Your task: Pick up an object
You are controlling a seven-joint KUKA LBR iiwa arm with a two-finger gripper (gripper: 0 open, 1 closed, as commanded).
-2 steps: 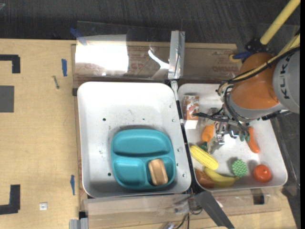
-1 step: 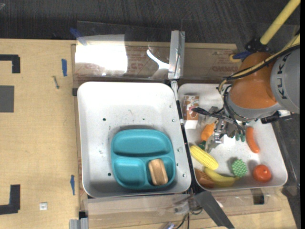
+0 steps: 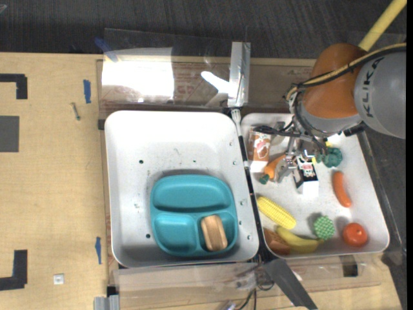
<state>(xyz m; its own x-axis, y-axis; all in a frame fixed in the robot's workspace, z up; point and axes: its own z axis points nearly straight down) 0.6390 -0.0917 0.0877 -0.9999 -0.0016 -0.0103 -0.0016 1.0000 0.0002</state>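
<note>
Whether the gripper (image 3: 298, 166) grasps anything cannot be told; it is lowered into the right bin (image 3: 371, 173) beside a carrot (image 3: 274, 167), partly hidden. Around it one corn cob (image 3: 276, 212), one banana (image 3: 298, 240), one tomato (image 3: 355, 234) and one sausage (image 3: 342, 189) are counted.

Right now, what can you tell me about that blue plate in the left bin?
The blue plate is a teal tray that looks like smooth plastic, with rounded corners and three sections: one long section along the far side and two smaller ones nearer the camera. It lies flat on the floor of the left bin, toward its near side. A brown bread roll sits in the near right section.
</note>
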